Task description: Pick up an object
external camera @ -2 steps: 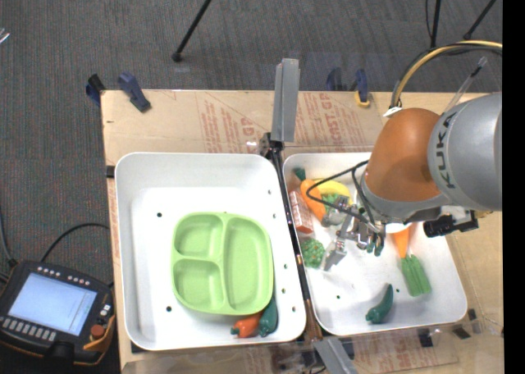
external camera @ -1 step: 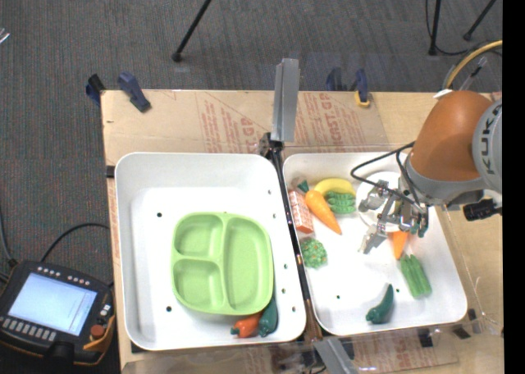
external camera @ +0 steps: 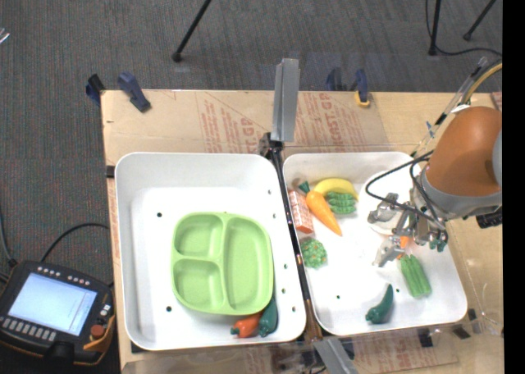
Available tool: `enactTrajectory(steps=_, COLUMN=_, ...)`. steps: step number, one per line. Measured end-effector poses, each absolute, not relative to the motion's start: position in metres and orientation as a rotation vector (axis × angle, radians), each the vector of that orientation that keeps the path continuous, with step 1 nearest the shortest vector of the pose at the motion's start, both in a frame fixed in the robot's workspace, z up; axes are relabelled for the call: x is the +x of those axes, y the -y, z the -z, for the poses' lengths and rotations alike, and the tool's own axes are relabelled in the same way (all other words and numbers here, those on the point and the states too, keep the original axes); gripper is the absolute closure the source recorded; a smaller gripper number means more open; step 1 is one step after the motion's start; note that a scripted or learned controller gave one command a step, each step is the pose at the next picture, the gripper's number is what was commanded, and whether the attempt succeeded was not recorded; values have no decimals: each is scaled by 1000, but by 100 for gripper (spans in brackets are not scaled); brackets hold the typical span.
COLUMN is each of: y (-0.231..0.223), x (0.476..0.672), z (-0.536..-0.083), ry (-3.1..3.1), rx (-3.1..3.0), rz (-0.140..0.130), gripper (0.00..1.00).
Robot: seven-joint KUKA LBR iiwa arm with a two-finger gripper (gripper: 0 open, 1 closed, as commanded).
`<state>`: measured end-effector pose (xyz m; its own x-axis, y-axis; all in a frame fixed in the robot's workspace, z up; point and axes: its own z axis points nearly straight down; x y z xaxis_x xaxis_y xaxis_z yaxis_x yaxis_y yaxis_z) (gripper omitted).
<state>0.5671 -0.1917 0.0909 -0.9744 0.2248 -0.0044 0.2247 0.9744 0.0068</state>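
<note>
With the gripper (external camera: 399, 243) poised in the right bin (external camera: 353, 315), jaw state indeterminate, descend vertically onto the green cucumber (external camera: 415, 275) at its 5 o'clock, straddling its narrow width before closing.

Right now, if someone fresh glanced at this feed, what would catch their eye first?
Probably the bright green divided plate in the left bin. Next, the arm's orange band over the right bin, with the gripper low beside a green cucumber, and the orange carrot and yellow banana near the divider.
</note>
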Motion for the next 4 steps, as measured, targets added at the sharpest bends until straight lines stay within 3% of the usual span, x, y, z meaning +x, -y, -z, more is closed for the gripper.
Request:
enactTrajectory(steps=1, y=208, x=522, z=-90, ry=-3128, rx=241, rz=-5, gripper=0)
enactTrajectory(steps=2, y=207, x=498, z=-87, ry=-3114, rx=430, rz=-3, gripper=0)
enactTrajectory(steps=4, y=125, x=475, z=-86, ry=-3025, rx=866, rz=-2, gripper=0)
